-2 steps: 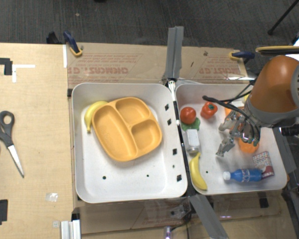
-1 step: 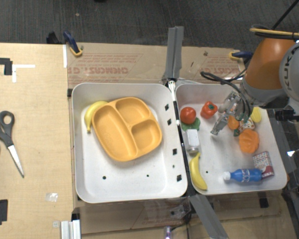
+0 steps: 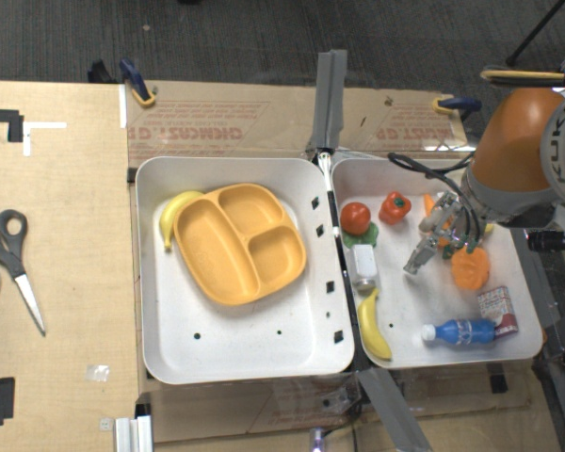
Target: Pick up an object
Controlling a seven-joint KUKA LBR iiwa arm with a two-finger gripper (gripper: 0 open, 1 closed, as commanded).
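Camera view: the claw (image 3: 433, 243) hangs low in the right bin (image 3: 518, 347), fingers spread apart with nothing between them, positioned among the loose items for a pick. An orange fruit (image 3: 470, 269) lies just right of it, a tomato (image 3: 355, 217) and pepper (image 3: 395, 207) to its left, a bottle (image 3: 461, 332) below, all resting loose on the bin floor

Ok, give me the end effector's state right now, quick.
End effector: over the right bin, near the orange object; open or closed cannot be told, and nothing is seen held.
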